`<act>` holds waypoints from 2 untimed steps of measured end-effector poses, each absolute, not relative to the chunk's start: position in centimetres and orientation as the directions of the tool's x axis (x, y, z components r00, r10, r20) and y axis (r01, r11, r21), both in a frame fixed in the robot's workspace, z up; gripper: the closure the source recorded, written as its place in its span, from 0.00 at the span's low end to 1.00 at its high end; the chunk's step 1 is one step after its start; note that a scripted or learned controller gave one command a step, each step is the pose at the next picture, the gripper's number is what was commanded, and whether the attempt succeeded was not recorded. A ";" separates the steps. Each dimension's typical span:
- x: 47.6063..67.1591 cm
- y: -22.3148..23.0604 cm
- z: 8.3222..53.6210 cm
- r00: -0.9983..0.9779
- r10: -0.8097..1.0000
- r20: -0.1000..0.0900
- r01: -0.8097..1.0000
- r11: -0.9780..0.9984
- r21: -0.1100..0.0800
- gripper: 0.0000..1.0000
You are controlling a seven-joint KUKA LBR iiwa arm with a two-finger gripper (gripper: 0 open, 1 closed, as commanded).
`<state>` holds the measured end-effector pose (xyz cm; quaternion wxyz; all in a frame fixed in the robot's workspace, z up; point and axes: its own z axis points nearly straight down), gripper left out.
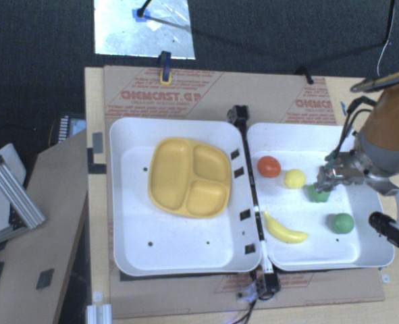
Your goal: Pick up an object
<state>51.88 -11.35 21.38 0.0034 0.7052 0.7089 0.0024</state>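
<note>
Camera view: gripper (323,183) low in the right bin (307,137), right on a small green piece (317,194); cannot tell whether it grasps it. A yellow ball (294,179) lies just beside at 9 o'clock, a green ball (341,223) at 5. Risk, as judged: the piece sits off-centre under the tool, so it may squirt out or nudge the yellow ball.

Bkgd: dark carpeted floor (267,19) w/ a shiny metal sheet (144,19) lying on it, blue tape at its centre. Cardboard panel (185,90) printed "CHEMCAST" covers bench top. Aluminium extrusion (10,187) at left edge. Lighting even, diffuse.
</note>
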 end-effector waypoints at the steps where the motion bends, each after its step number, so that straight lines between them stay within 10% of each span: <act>1: 52.0 -11.4 22.3 -0.005 1.000 -0.001 1.000 0.005 0.003 1.00; 2: 53.8 -6.2 23.4 -0.010 1.000 0.002 1.000 0.010 0.003 1.00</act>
